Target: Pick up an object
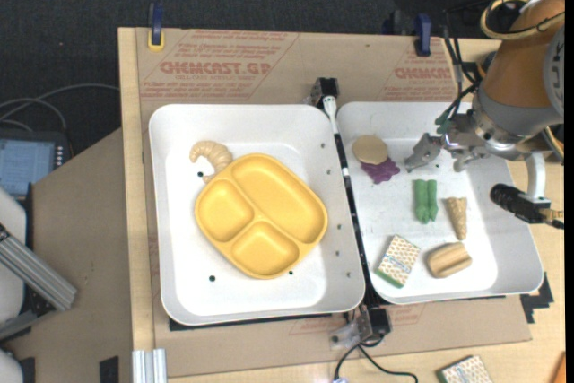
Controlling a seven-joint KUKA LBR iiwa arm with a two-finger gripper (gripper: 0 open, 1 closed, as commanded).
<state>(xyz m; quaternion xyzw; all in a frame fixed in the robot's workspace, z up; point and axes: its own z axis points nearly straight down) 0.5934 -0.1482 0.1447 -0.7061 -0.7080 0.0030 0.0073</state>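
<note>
My gripper [441,157] hovers over the back of the right bin [516,282]; its two grey fingers stand apart and open, with nothing between them. Just in front of it lies a green object [425,199]. To its left sit a round tan cookie [369,148] and a small purple piece [384,170]. A tan cone [458,215] lies right of the green object. Nearer the front are a bread roll [447,260] and a small patterned packet [398,260].
The left bin [170,193] holds a yellow divided plate [260,215] and a pale croissant-shaped piece [211,154] at its back left. The grey and orange arm [525,67] comes in from the right. A black bar [520,204] juts over the right bin's right side.
</note>
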